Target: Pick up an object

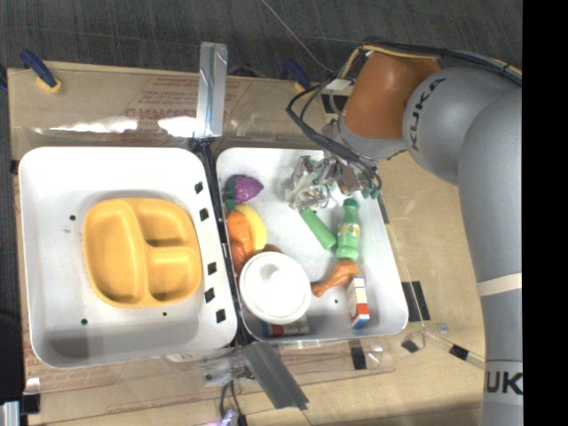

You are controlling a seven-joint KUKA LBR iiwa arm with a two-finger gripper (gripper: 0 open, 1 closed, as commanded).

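Worktop [435,202] carries two white bins side by side. At the near end of the right bin [390,282] stand a white round bowl [275,287], a small red and white carton [358,302] and an orange toy piece [335,279]. Farther in lie a green bottle [349,231], a green stick-like toy [317,227], a yellow and orange fruit toy [246,229] and a purple toy [244,187]. The left bin [44,238] holds a yellow divided tray [142,248].

I judge the step to be the reach into the right bin. The hand [315,183] is low over the far part of this bin, just beside the green stick-like toy and the cap of the green bottle. Nothing is seen between its metal parts, and I cannot tell if it is spread or pressed together. The next move calls for one chosen object, probably the green stick-like toy, to be closed on cleanly, without pushing the bottle.

The arm [461,131] comes from the right side, and the orange band [382,94] sits above the wrist, which bends down toward the bin.
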